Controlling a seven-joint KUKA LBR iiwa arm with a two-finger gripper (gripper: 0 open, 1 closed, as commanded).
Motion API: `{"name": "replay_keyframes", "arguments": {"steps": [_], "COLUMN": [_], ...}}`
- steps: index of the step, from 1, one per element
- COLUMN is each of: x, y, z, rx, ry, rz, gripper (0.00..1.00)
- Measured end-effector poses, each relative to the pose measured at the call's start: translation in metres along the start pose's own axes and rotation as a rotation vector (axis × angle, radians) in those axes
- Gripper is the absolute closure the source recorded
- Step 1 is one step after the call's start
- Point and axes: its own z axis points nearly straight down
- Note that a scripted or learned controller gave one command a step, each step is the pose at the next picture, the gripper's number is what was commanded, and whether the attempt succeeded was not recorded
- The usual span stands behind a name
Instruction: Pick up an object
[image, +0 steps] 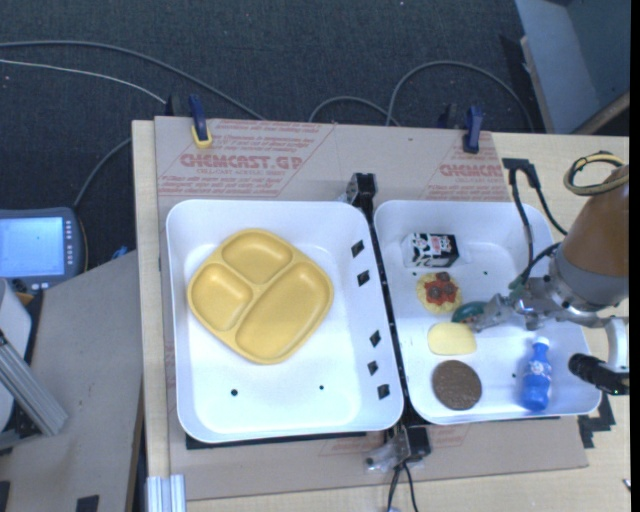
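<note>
The right bin (500, 215) holds several small objects. At its back lies a black and white carton (431, 248), with a yellow and red round piece (439, 291) just in front of it. A pale yellow oval (452, 339) and a brown disc (456, 384) lie nearer the front. A blue bottle (536, 374) rests at the front right. A small teal object (465, 312) lies mid-bin. My gripper (490, 316) reaches in from the right, low over the bin floor, its tip right beside the teal object; whether they touch I cannot tell.
A yellow divided plate (261, 294) sits in the left bin (200, 400). A black-clipped divider (375, 300) runs between the bins. The arm's orange band (600, 235) hangs over the right bin's right edge. Cables (520, 200) trail along the bench's back right.
</note>
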Motion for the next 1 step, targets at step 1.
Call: {"name": "replay_keyframes", "arguments": {"steps": [1], "x": [0.0002], "y": [0.0], "z": [-0.0002], "rx": [-0.003], "ry": [-0.001], "rz": [0.001], "gripper": [0.0]}}
